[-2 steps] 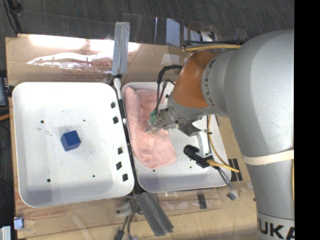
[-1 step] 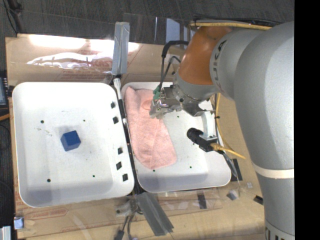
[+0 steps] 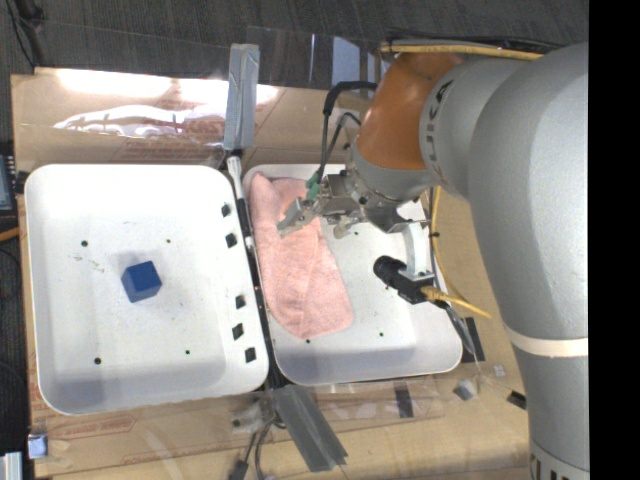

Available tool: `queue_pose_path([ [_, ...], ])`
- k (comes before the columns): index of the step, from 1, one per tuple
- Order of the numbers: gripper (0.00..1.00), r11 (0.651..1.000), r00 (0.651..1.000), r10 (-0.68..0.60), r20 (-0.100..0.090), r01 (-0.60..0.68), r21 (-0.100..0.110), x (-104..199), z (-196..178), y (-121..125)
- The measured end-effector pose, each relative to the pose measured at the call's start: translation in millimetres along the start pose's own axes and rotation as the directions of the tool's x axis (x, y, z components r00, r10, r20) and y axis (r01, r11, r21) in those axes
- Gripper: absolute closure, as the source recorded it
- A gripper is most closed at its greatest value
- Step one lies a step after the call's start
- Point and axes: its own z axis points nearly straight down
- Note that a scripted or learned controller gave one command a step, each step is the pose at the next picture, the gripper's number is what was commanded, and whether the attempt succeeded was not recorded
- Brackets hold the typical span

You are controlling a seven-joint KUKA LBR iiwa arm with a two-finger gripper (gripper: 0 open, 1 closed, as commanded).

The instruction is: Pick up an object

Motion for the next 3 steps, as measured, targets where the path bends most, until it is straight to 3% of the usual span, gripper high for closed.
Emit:
queue_pose_path([
  [1,0.00,1.000,1.000,-0.016,0.000,0.016,0.001,-50.3,86.2,-33.9],
  [2,0.00,0.993,0.993,-0.122,0.001,0.122,-0.002,-38.4,99.8,8.1],
  [3,1.00,0.992,0.992,-0.124,0.000,0.124,0.000,-38.2,90.1,8.1],
])
